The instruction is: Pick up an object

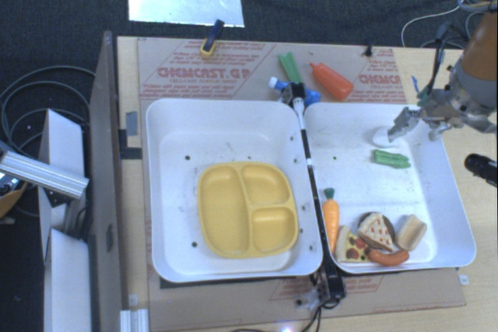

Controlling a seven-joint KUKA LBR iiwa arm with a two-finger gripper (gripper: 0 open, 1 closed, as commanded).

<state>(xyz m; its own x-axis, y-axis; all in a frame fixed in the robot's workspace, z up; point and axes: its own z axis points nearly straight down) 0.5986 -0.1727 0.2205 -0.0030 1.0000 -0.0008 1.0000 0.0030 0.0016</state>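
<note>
Gripper (pixel 417 125) hanging over the far right corner of the right bin (pixel 447 179), fingers spread, pinching nothing. White object (pixel 381 138) lying just under the left finger, green bean pod (pixel 391 159) lying a little nearer. Carrot (pixel 331 221), pizza slice (pixel 355 246), sandwich (pixel 377 229), sausage (pixel 387 257) and bread roll (pixel 411 231) crowding the near edge. Yellow divided plate (pixel 247 208) sitting in the left bin (pixel 175 136)

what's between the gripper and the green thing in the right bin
Nothing visible. The gripper is above the right bin, near its far side, and the green piece lies on bare bin floor just in front of it. The other toy food sits further off, at the near edge.
</note>
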